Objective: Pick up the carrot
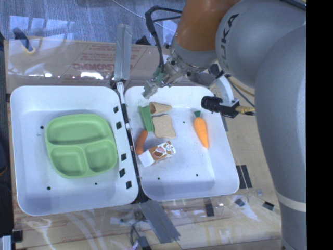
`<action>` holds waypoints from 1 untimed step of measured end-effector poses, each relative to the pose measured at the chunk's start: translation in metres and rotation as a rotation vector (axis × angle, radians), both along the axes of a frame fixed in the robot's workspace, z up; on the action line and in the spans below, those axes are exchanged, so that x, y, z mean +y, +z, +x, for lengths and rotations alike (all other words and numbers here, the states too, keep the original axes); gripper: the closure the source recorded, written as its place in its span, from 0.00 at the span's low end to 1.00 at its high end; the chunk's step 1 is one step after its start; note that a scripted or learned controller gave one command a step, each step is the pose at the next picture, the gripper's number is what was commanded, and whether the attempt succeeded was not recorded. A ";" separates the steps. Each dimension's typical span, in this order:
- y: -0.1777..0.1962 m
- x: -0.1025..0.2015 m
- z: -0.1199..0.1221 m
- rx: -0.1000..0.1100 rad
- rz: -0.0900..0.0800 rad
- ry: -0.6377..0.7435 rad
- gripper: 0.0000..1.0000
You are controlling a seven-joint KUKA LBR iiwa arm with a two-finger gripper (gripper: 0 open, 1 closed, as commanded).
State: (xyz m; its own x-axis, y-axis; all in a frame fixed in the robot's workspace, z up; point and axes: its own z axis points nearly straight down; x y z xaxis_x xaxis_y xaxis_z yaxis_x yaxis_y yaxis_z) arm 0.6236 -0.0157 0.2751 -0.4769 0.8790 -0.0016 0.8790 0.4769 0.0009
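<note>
A green plate (pixel 80 145) with 3 sections sits in the left bin (pixel 21 139). In the right bin (pixel 223 160), the carrot (pixel 201 130) lies by the right wall. The claw (pixel 151 89) hangs over the back edge; I cannot tell if it is open.

"UKA" in dark letters runs down the grey arm (pixel 260 40) (the brand name, first letter hidden). Red print on the cardboard sheet (pixel 93 61) behind the bins is too blurred to read. Small carton (pixel 162 152) graphics: illegible.
</note>
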 end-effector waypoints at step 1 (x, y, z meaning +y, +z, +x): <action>0.000 0.058 0.008 0.001 0.000 -0.146 1.00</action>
